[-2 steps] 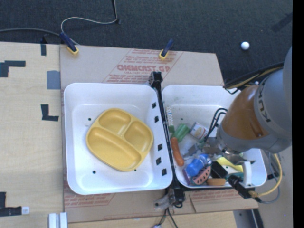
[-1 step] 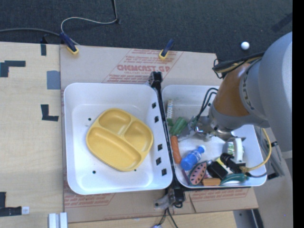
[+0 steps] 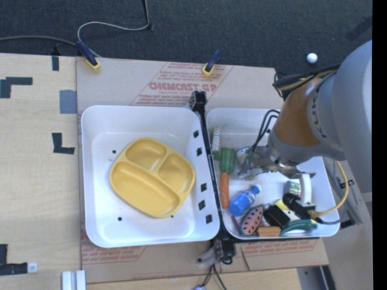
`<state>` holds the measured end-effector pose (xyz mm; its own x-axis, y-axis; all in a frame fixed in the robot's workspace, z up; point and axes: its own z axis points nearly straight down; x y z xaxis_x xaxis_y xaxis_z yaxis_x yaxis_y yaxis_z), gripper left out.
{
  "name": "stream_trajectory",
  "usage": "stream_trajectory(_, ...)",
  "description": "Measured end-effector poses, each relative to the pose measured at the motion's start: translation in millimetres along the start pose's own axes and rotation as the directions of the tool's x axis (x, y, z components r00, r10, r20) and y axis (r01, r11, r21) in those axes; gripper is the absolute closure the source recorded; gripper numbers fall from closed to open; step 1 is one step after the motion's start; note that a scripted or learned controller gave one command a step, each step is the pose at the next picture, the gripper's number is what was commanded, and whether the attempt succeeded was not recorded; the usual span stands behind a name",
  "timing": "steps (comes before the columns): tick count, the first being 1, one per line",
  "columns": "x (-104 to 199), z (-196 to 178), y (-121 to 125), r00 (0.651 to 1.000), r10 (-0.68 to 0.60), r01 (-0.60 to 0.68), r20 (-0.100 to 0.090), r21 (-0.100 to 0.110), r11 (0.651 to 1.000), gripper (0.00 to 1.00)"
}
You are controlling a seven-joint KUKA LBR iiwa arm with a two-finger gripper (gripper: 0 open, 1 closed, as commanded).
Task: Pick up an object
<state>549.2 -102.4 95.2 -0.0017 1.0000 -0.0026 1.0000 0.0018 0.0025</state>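
Grey two-finger gripper, grip state indiscernible, hung over cluttered right white bin near green block; isolating one item looked wisest.

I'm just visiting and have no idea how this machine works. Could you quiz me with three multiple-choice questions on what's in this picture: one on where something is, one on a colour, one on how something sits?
1. Where is the yellow divided plastic plate?
A. left white bin
B. right white bin
C. on the cardboard

2. What colour is the small plastic bottle in the right bin?
A. red
B. blue
C. white

3. How does the plate sit?
A. on edge against a wall
B. upside down
C. flat, compartments up

Answers: 1 A, it lies alone in the left bin. 2 B, body and cap are blue. 3 C, its three hollows face the camera.
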Motion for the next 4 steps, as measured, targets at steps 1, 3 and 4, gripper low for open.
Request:
stream_trajectory(1, 65, -90, -24, 1.000, 0.000, 0.000, -0.003, 0.002, 1.000, 1.00)
stream_trajectory(3, 3, -18, -45, 1.000, 0.003, -0.003, -0.002, 0.006, 1.000, 0.00)
stream_trajectory(4, -10, 10, 19, 1.000, 0.001, -0.001, -0.002, 0.000, 1.000, 0.00)
